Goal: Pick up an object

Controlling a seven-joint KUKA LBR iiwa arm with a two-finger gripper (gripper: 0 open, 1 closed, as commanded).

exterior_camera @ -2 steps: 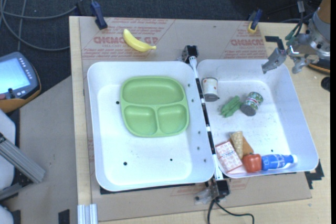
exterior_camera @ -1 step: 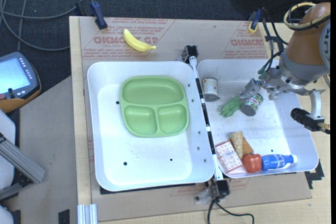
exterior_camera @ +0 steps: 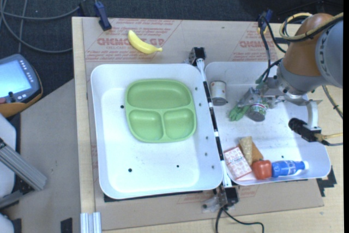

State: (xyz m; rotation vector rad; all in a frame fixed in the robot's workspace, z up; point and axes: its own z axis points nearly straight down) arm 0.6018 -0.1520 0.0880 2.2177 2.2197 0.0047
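A: What lies nearest the camera in the right bin (exterior_camera: 322, 167)?

B: At its 6 o'clock edge, a blue bottle (exterior_camera: 287, 167) with a white cap lies on its side, long axis running 9 to 3 o'clock, cap toward 3. A red tomato-like ball (exterior_camera: 262, 169) touches its 9 o'clock end. Just beside that, at 9 o'clock, a small red-and-white packet (exterior_camera: 235, 162) lies flat, and a tan bread-like piece (exterior_camera: 248, 148) leans from the tomato toward 11 o'clock.

A: And the thing under the arm?

B: A green leafy item (exterior_camera: 238, 112) sits near the bin's middle, stretching from about 8 to 2 o'clock, its far end running in under the gripper (exterior_camera: 256, 109). A round grey part that looks like a small can end shows right there too; I cannot tell it from the tool.

A: Has the gripper got hold of anything?

B: I cannot tell. It sits low over the greens, but its tips are hidden by the wrist and clutter.

A: Anything further back?

B: A silver can (exterior_camera: 218, 91) lies on its side at the bin's 10 o'clock, against the divider, long axis roughly 12 to 6.

A: The left bin (exterior_camera: 103, 117)?

B: It holds a green divided plate (exterior_camera: 161, 109), three compartments, sitting toward 12 o'clock.

A: Beyond the bins?

B: A banana (exterior_camera: 143, 43) lies on the cardboard (exterior_camera: 229, 41) at 12 o'clock of the left bin, pointing 10 to 4.
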